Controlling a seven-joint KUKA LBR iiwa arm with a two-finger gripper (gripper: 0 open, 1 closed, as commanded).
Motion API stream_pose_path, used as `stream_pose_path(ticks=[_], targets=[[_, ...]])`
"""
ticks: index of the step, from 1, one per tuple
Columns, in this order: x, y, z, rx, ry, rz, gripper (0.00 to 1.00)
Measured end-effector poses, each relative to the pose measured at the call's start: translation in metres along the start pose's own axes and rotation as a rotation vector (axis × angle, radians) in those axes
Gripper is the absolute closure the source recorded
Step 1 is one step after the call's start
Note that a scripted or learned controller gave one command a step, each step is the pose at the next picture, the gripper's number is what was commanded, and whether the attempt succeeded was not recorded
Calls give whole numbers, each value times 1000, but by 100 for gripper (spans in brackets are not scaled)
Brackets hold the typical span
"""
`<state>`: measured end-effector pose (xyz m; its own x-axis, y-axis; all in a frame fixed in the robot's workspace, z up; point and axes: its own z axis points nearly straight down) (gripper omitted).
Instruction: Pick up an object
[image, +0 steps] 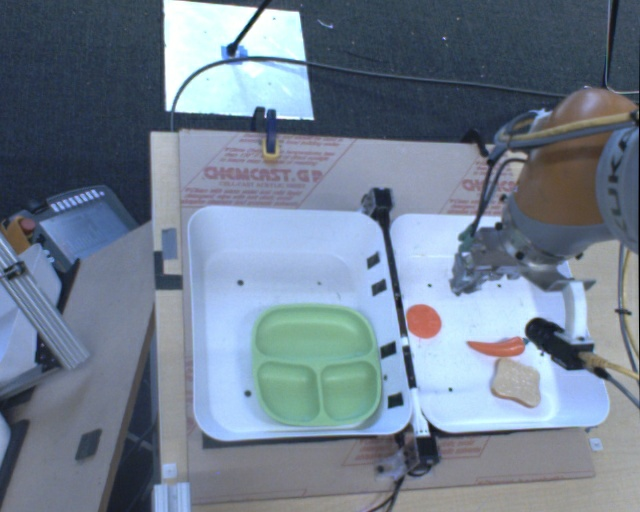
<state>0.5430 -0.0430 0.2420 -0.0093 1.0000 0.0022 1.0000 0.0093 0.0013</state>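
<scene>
Overhead, camera view, line by line:

Left bin: shallow white plastic bin (215, 300) on the left half of the counter (300, 165), touching its twin along a shared middle edge.

Tray: pale green plastic tray with three compartments (317, 363), lying flat in the near half of the left bin, close to the middle edge.

Right bin: second shallow white plastic bin (440, 410), just beside the first.

Disc: small flat orange-red round disc (424, 321) on the right bin's floor, near the middle edge.

Pepper: slim red-orange chili-shaped toy (496, 347), lying on its side to the right of the disc, apart from it.

Bread: tan toy slice of toast (516, 383), flat on the bin floor just below the pepper.

Arm: grey KUKA arm with an orange band (570, 165), reaching in from the right over the right bin's far half.

Gripper: metal two-finger gripper (466, 277), pointing down over the right bin, above and to the right of the disc, well apart from the pepper and bread.

Fingers: close together with a narrow gap; nothing is seen between them.

Black fitting: dark cylindrical part (553, 341) beside the pepper's right tip; whether they touch, I cannot tell.
</scene>
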Motion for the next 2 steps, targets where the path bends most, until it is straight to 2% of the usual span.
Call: stream_pose_path(ticks=[1, 2], targets=[[58, -5, -5, -1, -1, -1, 100], [112, -15, 13, 1, 0, -1, 100]])
